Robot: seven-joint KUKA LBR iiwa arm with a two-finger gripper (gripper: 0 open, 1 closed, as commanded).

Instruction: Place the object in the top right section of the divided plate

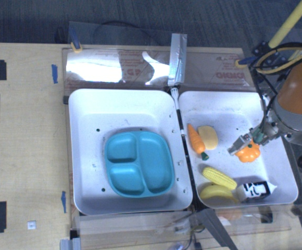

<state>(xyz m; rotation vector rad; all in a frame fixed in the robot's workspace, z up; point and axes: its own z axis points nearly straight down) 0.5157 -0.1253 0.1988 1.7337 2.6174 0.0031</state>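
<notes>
A grey robot arm (297, 95) with an orange band reaches in from the right over two shallow white plastic bins set side by side on a wooden bench (21, 150). Its gripper (246, 144) sits low in the right bin (289, 186), directly over a small round orange fruit with a green top (248, 154); whether the tool is spread or pinching the fruit cannot be told from this angle. The glossy fruit shows no clear long axis. Near it lie a toy carrot (196, 139), long axis running from upper left to lower right with the green end at the lower end, a pale yellow rounded block (209, 137), a knobbly corn cob (219, 177), a smooth yellow banana-like piece (216, 192) and a black-and-white item (255, 189) whose markings are unreadable. The left bin (88, 113) holds a smooth turquoise divided plate (138, 163) with rounded corners and three sections. Red lettering on the cardboard (224, 69) behind the bins is too blurred to read.
</notes>
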